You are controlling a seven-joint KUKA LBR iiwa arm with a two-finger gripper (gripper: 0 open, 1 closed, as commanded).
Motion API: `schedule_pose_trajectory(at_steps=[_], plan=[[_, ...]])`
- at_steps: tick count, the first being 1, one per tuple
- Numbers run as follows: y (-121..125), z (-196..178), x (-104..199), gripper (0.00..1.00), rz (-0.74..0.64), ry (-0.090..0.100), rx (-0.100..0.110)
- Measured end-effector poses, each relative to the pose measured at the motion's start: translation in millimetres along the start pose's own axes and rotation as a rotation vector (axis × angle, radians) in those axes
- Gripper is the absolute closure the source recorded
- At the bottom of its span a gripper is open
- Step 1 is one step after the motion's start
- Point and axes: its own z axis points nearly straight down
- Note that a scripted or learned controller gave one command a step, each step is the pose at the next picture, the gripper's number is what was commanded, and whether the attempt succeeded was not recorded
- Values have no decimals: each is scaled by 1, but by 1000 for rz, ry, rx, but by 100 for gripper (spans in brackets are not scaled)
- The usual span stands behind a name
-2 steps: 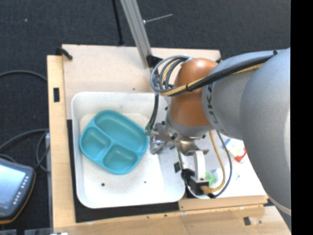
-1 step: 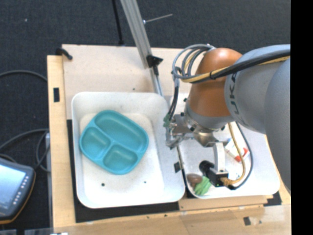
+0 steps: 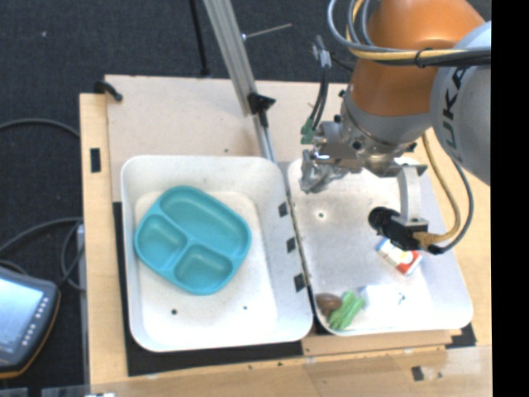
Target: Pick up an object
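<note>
The gripper (image 3: 312, 174) hangs over bare floor of the right bin (image 3: 430, 300); how its fingers stand, I cannot tell. Descending here would probably miss; the green object (image 3: 350, 308) and red-and-white item (image 3: 400, 258) lie well apart.

The teal plate (image 3: 193, 239) looks like smooth, matt plastic; the desk (image 3: 178, 118) is pale, matt board; the arm's orange band (image 3: 409, 40) is glossy.

We see the arm (image 3: 413, 56) cut off at the top and right edges. Its wrist covers the far part of the right bin (image 3: 446, 304). The claw (image 3: 314, 176) is too blurred for us to read. The brown object (image 3: 328, 302) stays unidentifiable.
</note>
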Motion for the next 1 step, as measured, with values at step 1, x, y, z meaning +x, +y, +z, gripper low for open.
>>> schedule_pose_trajectory(at_steps=[1], plan=[[-45,103,9,100,3,-1,17]])
